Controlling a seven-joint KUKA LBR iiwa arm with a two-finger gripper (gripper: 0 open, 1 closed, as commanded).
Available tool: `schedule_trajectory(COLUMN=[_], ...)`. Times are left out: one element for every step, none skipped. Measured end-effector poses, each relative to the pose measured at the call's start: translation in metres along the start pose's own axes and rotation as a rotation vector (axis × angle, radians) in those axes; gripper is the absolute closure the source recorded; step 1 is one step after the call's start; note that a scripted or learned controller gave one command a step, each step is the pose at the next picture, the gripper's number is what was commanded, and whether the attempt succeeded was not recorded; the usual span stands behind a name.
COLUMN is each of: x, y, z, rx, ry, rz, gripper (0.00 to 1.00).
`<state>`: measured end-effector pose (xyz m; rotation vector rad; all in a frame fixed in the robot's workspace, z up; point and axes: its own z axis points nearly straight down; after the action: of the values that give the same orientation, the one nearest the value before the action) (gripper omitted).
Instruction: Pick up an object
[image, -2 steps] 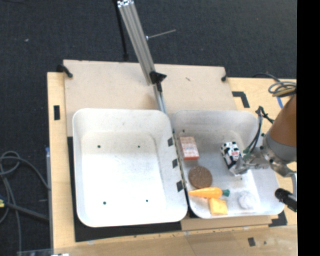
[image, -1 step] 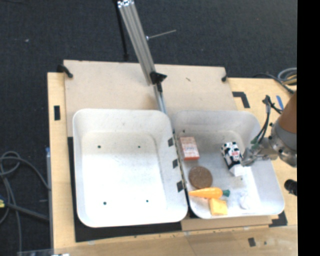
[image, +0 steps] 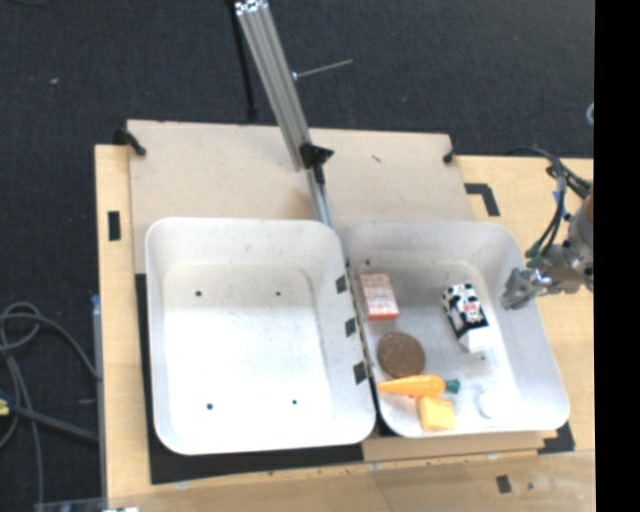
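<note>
**Right bin stocked, gripper at its far-right rim**

Five objects are held in the right bin (image: 520, 350): a small printed box (image: 378, 296), its writing unreadable, a brown disc (image: 401, 354), a toy carrot (image: 412, 386), a yellow wedge (image: 435, 413) and a black-and-white carton (image: 466, 313). The left bin (image: 250, 330) lies beside it. The gripper (image: 527, 284) is seen over the right rim; its jaw state cannot be told.

Two white bins on the table: left bin (image: 250, 335) and right bin (image: 520, 360). Six items counted in the right bin: one small red-and-white box (image: 378, 296), one black-and-white cow-pattern object (image: 466, 314), one brown round disc (image: 401, 353), one orange carrot (image: 412, 385), one yellow wedge (image: 435, 413), one small clear item (image: 486, 402), hard to identify. One metal pole (image: 283, 95) above the bins.
</note>
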<state>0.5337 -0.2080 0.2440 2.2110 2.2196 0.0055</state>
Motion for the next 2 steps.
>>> schedule_trajectory(x=[-0.001,0.035], y=[0.002,0.020], z=[-0.046,-0.039], rx=[0.002,0.006], ry=[0.001,0.000], rz=[-0.001,0.000], gripper=[1.00,1.00])
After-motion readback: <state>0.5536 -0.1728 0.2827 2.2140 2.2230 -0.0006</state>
